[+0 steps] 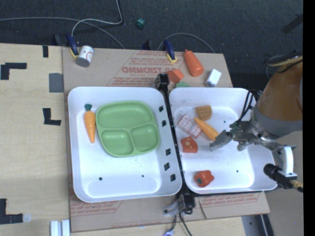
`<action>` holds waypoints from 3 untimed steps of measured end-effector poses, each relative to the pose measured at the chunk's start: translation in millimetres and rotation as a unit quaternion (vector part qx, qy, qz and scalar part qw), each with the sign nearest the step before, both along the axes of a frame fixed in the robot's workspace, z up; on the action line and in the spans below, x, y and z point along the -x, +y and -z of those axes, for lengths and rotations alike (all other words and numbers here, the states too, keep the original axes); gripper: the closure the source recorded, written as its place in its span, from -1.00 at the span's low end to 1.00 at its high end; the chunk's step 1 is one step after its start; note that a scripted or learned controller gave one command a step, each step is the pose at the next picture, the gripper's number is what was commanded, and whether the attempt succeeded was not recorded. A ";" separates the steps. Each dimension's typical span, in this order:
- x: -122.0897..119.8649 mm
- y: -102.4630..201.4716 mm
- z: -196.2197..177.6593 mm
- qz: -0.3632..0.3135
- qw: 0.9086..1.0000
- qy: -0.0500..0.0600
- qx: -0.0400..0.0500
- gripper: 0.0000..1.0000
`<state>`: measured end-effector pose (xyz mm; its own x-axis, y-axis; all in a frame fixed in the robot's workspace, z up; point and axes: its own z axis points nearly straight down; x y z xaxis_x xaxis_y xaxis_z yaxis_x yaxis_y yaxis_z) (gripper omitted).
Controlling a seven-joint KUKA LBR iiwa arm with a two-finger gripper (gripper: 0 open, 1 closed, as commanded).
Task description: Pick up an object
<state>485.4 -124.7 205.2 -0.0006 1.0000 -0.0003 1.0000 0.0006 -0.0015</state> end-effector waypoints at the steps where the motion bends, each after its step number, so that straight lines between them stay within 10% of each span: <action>1: -59.0 18.2 108.7 -0.001 1.000 -0.003 -0.001 -1.00; 3: -178.5 18.9 115.4 -0.001 1.000 -0.004 -0.001 -1.00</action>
<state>663.8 -105.8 89.8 -0.0030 1.0000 0.0018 1.0000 0.0030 0.0068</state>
